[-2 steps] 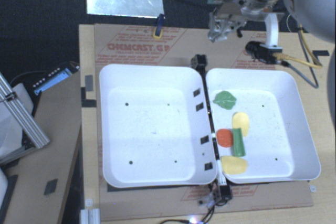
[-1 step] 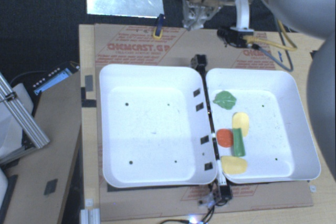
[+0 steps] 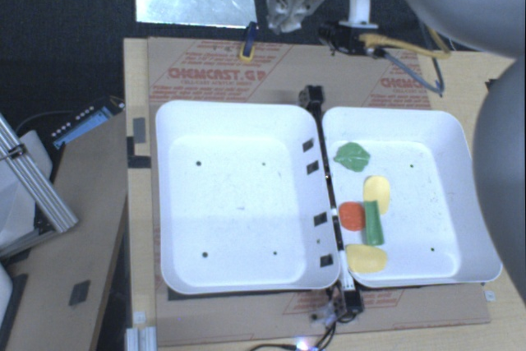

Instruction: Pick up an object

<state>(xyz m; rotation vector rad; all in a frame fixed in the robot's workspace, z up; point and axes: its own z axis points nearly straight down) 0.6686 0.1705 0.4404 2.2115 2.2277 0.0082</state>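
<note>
Objects lay clustered at left side of right bin [image 3: 460, 177]: green leaf-shaped piece [image 3: 352, 155], pale yellow piece [image 3: 377, 192] below it, red round piece [image 3: 352, 215] touching green stick [image 3: 373, 223], yellow piece [image 3: 366, 259] nearest front rim. Left bin [image 3: 177, 177] sat beside it, black clips [image 3: 313, 168] along shared edge. Gripper [image 3: 285, 12] hung above bench behind bins; finger state could not be told. Nothing covered objects.

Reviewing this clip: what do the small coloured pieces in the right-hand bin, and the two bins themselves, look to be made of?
The green leaf-shaped piece, pale yellow piece, red-orange piece, green stick and yellow piece look like moulded plastic or rubber toy food: flat solid colours, rounded edges, little shine. The left bin and right bin seem thin formed white plastic, smooth and slightly glossy, with rounded corners.
</note>
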